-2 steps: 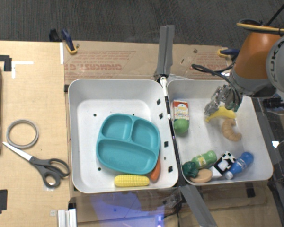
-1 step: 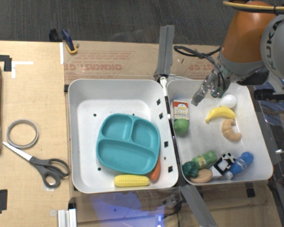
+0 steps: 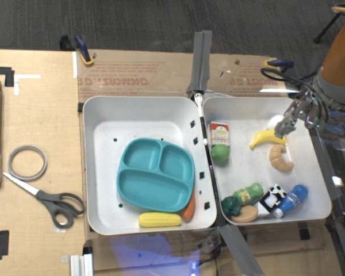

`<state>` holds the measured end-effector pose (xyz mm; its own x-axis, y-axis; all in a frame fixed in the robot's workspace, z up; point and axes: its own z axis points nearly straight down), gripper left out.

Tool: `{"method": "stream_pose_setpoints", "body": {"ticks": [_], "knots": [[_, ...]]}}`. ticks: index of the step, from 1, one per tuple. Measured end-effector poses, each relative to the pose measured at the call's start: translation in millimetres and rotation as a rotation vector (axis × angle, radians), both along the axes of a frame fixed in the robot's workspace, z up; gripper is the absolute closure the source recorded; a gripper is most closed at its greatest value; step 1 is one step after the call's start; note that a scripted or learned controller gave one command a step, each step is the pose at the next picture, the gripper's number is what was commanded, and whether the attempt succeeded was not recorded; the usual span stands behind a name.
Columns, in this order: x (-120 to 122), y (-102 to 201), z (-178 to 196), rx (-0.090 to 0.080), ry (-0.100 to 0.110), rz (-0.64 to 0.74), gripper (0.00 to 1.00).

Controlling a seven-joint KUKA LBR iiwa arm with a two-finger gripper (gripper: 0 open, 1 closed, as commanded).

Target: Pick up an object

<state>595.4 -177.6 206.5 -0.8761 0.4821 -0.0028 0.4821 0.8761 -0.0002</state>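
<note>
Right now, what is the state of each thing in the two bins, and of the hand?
Hand: low over the right bin, at the banana's upper end; grip cannot be told.
Banana: lying flat, right bin.
Croissant: lying flat, below the banana.
Carton: lying against the left wall.
Green ball: resting below the carton.
Blue bottle: lying on its side.
Teal tray: flat, left bin, right side up.
Corn cob: lying beside the tray.

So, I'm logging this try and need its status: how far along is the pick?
Nothing looks picked yet. The claw is low in the right bin, right at the banana, with the croissant just below. I can't tell whether it grips anything. Left to do: close on an object and lift it clear.
</note>
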Motion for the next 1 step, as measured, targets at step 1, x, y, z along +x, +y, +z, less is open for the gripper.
{"method": "stream_pose_setpoints", "body": {"ticks": [1], "knots": [[-86.7,-1.2,-114.6,0.001,0.001,0.033,1.00]]}}
